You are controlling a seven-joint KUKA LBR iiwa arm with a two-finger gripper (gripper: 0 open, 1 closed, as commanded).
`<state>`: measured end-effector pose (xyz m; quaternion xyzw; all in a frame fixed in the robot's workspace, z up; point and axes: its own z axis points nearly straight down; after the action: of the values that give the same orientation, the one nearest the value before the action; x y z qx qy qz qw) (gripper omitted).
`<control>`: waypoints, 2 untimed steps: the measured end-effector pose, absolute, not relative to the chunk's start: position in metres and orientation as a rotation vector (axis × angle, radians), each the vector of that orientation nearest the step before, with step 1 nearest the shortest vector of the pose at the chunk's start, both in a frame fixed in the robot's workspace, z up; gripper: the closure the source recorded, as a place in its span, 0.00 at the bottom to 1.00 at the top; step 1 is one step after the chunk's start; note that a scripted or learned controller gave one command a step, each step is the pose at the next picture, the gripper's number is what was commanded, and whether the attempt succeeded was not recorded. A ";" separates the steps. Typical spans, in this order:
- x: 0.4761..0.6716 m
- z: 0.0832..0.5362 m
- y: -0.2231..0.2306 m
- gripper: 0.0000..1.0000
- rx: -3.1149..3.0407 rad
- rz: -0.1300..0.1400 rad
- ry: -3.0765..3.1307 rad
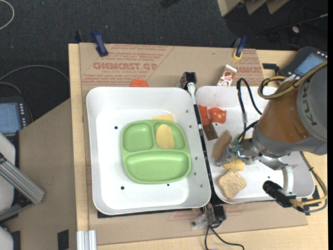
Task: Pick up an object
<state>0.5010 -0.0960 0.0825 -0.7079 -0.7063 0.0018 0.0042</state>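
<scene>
The gripper (234,154) hung low in the right bin (304,194), near its left wall, over crowded food pieces (225,149). Crowding could cause a missed or double grasp.

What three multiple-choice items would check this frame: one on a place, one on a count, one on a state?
1. Where does the green divided plate lie?
A. left bin
B. right bin
C. on the cardboard

2. How many compartments does the plate have?
A. two
B. three
C. five

3. How does the yellow piece sit?
A. hanging from the tool
B. resting in the plate's upper right compartment
C. under the plate

Answers: 1 A, it sits within the left bin. 2 B, two small compartments above one wide one. 3 B, it lies in that compartment, while the tool is over the right bin.
</scene>
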 end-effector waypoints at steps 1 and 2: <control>0.548 0.085 -0.100 0.00 -2.223 -0.003 -2.226; 0.475 0.084 -0.099 0.00 -2.219 0.006 -2.212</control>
<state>0.4750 -0.0993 0.0842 -0.7083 -0.7059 0.0019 0.0040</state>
